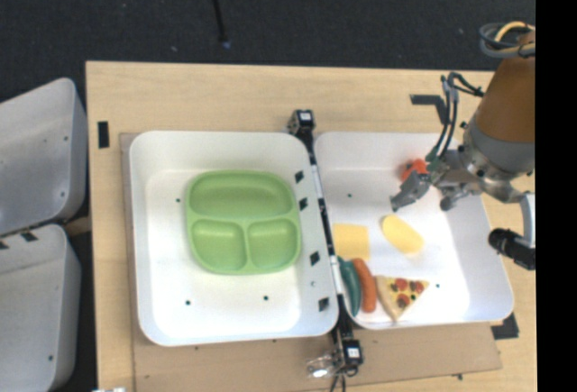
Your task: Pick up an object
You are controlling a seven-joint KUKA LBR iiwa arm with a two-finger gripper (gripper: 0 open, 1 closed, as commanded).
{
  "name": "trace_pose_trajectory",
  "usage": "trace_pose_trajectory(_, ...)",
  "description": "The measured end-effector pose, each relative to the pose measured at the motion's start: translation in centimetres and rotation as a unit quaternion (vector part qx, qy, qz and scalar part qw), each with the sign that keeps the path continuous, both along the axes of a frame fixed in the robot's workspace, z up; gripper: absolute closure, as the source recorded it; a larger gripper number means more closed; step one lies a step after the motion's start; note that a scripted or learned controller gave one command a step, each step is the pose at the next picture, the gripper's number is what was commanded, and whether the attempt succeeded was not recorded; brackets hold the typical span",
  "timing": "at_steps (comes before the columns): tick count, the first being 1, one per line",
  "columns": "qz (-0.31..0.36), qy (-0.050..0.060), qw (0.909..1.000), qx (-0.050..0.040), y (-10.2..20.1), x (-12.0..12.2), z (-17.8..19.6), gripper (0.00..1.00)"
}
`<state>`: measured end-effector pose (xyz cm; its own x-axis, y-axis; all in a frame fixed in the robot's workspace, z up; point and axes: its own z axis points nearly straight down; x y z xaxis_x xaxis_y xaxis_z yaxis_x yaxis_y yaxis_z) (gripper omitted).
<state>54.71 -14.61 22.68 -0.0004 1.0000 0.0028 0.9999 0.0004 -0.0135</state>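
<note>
The right bin (469, 291) holds several toy foods. A yellow oval piece (403, 234) lies near its middle and a yellow cheese block (352, 241) sits to its left. An orange carrot (365, 284) with a green top and a pizza slice (399, 294) lie along the front edge. My gripper (425, 198) hangs over the bin's back half, just above and right of the yellow oval piece. Its dark fingers (405, 194) are spread open with nothing between them. A small red-orange thing (415, 168) shows beside the gripper's upper side; I cannot tell what it is.
In the left bin (153, 291) sits a green divided plate (243, 221). A divider with black clips (317, 219) separates the two bins. The arm's orange band (507, 102) and grey wrist stand over the right bin's back right corner.
</note>
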Motion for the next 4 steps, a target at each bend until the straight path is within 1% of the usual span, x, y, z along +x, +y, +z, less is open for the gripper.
trace_pose_trajectory(1, 0.001, -0.005, 1.0, -0.001, 0.0, 0.2, 0.5, 0.0)
trace_pose_trajectory(2, 0.0, -0.002, 1.0, -0.0012, -0.4, 0.1, -6.1, 0.0)
trace_pose_trajectory(3, 0.0, -0.002, 1.0, -0.0014, -1.4, 0.1, -11.1, 0.0)
trace_pose_trajectory(4, 0.0, -0.006, 1.0, -0.0028, -1.6, 0.1, -12.9, 0.0)
